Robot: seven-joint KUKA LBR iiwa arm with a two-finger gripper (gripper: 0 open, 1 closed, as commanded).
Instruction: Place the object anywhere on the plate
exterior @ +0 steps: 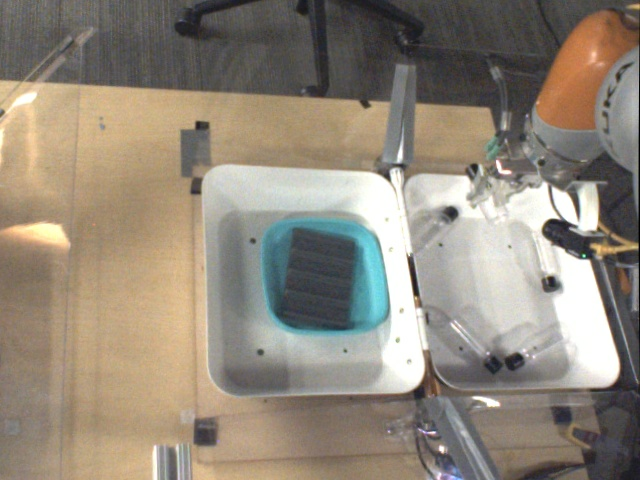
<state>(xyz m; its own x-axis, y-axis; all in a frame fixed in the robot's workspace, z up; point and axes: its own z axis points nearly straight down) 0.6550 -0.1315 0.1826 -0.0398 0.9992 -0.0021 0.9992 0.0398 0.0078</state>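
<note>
Resting already on the teal plate (377,286) in the left bin (225,268), left of centre in the frame, the dark ribbed block (320,276) lies flat with its long axis running roughly top to bottom of the picture, tipped slightly so the upper end leans right; its ribs cross the short way. It looks like foam or soft rubber, so probably light, a little springy and grippy rather than slick, unlikely to break. If it needed lifting again, pinching across the narrow width near the middle seems the safest hold, since the ribs would help the jaws seat. Right of it, the second bin (600,368) holds a few clear tubes with dark caps, well apart from the plate. Further up the frame, at the upper right, the gripper (497,180) hangs over that bin's far edge; whether the jaws are open or closed cannot be told, and nothing shows between them. Beyond the surface (100,318), a chair base (318,8) stands on the floor.
</note>
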